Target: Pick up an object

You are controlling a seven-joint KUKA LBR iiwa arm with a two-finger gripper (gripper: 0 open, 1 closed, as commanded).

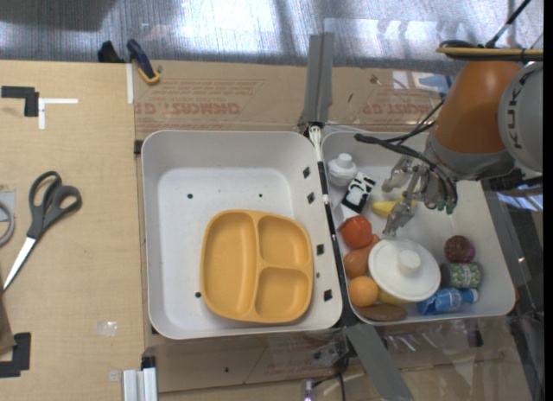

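Gripper over right bin

We see the gripper point(404, 205) above a yellow object point(384, 209) in the right bin point(497, 304), beside a white lid point(403, 270). Whether its claw is spread or pinching, we cannot tell. A yellow tray point(257, 266) fills the left bin point(164, 244).

The arm point(484, 118) comes in from the right and bends down over the right bin point(497, 304). Its orange band sits high near the bin's back wall. The gripper point(406, 205) hangs low over the bin's middle, pointing down.
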